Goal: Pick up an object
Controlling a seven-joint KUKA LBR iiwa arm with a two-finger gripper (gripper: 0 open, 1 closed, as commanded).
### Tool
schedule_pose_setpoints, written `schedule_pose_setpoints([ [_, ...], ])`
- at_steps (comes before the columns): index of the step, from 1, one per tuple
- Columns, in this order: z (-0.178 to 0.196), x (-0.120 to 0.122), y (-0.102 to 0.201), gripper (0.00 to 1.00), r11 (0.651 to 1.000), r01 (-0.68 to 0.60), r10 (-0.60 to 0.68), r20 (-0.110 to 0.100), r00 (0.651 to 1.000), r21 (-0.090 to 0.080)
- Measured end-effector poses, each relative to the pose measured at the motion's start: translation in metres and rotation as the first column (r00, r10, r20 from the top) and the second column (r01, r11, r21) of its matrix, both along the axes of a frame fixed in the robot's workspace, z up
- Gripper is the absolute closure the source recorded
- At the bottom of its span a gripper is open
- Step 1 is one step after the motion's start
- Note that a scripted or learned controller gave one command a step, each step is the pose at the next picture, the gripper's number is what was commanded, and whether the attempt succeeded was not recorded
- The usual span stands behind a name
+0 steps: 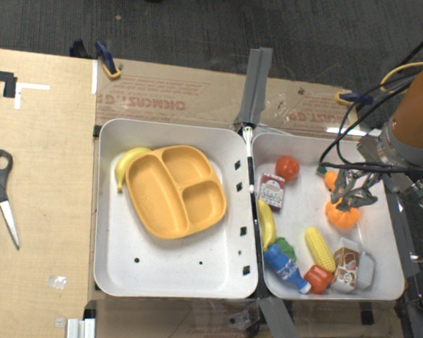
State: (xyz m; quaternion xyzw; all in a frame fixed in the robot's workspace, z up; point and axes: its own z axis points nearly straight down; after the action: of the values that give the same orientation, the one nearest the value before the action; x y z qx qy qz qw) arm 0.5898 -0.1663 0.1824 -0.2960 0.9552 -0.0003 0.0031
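My gripper (353, 200) hangs over the right part of the right bin (377, 293), just above an orange fruit (342, 216). Its dark fingers (341, 188) stand apart, open, and reach down to the fruit's top; nothing is lifted between them. A second small orange piece (330, 180) lies just to the gripper's left. Also in this bin are a red tomato (287, 167), a small red and white box (271, 190), a yellow banana (266, 222), a corn cob (319, 248), a blue bottle (285, 267), a green item (284, 246) and a small carton (346, 268).
The left bin (165, 278) holds a yellow divided plate (176, 191) with a banana (127, 166) along its left side. Scissors (0, 190) lie on the bench at the far left. Cables (362, 133) trail from the arm over the right bin's far corner.
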Motion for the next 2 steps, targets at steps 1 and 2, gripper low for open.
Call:
schedule_pose_setpoints([
  [1, -0.075, -0.063, -0.014, 1.00, 0.964, -0.264, 0.264, 0.000, 0.964, -0.002],
  [2, -0.091, -0.083, 0.005, 1.00, 1.000, 0.017, -0.017, -0.004, 1.000, 0.000],
])
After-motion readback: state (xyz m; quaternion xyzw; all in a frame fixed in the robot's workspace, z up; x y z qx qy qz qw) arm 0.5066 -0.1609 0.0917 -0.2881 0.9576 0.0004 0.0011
